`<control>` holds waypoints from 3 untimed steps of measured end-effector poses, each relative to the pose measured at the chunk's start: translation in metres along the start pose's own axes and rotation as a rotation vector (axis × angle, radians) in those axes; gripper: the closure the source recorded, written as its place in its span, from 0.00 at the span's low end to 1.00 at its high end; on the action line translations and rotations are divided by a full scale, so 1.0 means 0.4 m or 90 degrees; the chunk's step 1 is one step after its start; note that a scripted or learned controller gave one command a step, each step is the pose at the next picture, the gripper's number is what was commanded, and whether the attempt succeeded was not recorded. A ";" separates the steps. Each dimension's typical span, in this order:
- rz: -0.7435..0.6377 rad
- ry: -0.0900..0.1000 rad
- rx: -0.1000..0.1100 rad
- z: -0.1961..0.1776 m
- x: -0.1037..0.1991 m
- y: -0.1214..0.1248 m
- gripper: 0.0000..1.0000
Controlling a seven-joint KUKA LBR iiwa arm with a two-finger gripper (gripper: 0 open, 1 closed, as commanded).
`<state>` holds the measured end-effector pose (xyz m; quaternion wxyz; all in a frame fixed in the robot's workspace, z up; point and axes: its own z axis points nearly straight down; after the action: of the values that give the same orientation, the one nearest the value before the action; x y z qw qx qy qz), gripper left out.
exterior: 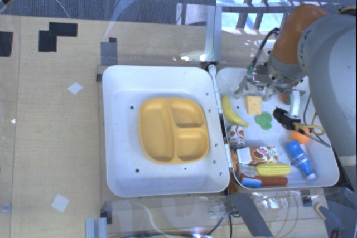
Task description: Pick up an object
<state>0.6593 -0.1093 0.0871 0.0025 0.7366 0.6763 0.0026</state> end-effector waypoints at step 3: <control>-0.047 0.000 0.000 0.000 -0.022 -0.028 0.00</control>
<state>0.6474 -0.1170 0.0872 0.0027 0.7110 0.7031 0.0024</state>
